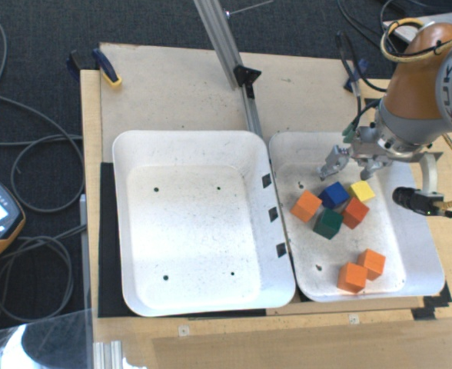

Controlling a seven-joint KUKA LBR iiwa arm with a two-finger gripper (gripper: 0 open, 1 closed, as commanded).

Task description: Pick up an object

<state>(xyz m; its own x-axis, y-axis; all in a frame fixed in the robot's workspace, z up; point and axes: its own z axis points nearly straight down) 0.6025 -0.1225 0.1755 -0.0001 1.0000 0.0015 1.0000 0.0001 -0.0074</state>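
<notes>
two-finger metal gripper (350, 164): fingers spread apart, holding nothing | position: above small blue cube (334, 194) | location: right shallow white bin (418, 256)

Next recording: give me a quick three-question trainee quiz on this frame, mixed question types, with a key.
1. True or false: every block lies in the right bin.
2. Which block lies nearest the gripper?
A. the blue block
B. the green block
C. the lower orange pair
3. Fill in: the yellow block sits right of the ____ block.

Key
1. True: the left bin holds no blocks.
2. A. The blue block sits just below the gripper, which hovers over the bin's upper part.
3. Blue.
</notes>
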